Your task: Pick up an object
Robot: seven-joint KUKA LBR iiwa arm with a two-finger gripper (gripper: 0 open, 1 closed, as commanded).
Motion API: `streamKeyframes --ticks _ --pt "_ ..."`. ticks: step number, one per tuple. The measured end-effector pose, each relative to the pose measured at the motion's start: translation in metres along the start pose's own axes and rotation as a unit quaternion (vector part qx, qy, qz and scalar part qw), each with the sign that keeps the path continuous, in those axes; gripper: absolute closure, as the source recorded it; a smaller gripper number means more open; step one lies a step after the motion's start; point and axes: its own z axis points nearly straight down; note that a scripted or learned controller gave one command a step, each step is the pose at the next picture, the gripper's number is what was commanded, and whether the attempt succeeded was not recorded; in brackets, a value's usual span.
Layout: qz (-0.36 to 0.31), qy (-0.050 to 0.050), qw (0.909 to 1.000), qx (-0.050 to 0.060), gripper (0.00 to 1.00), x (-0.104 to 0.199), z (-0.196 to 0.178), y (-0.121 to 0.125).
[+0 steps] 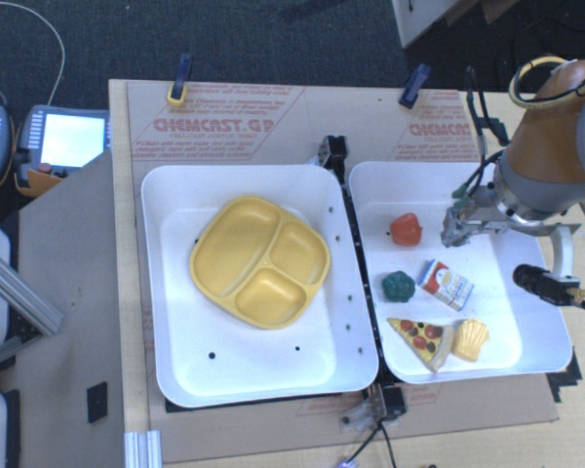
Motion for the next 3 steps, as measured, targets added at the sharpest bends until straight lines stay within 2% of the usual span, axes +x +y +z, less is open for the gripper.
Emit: streamKeyframes --ticks 1,2,3 --pt "0.0 0.0 1.0 -0.001 1.0 -0.003 -0.064 0.002" --pt "0.0 0.0 1.0 0.001 1.0 -0.004 -0.096 0.003" --pt "-0.002 0.002 1.0 0.005 1.0 0.046 -0.098 -0.016"
